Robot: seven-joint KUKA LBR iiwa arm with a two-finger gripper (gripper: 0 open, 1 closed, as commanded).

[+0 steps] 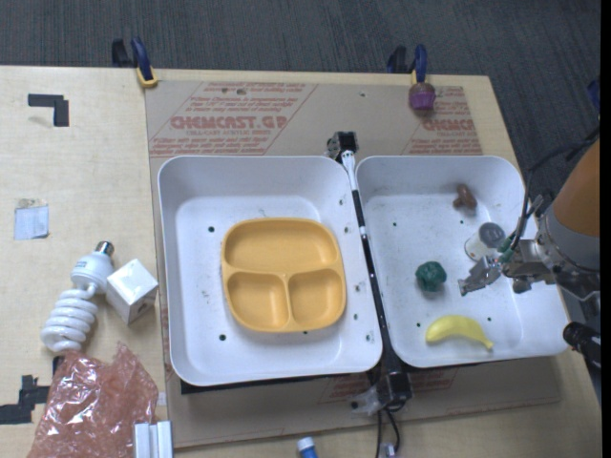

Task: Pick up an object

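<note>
A yellow plastic banana [459,332] lies flat near the right bin's near edge; a dark green ball [431,275] sits just beyond; a small brown figure [465,197] lies far back.

Layout around the gripper [474,281], which sits in the right bin [382,256]

The ball [431,275] lies just left of the jaws, the banana [458,332] near them on the front side, and the small figure [465,197] behind them by the far wall. Well to the jaws' left, the left bin [181,256] holds the divided tray [284,274]. Further left, on the bench [57,198], lie the bulb [76,299] and cube [132,289].
</note>
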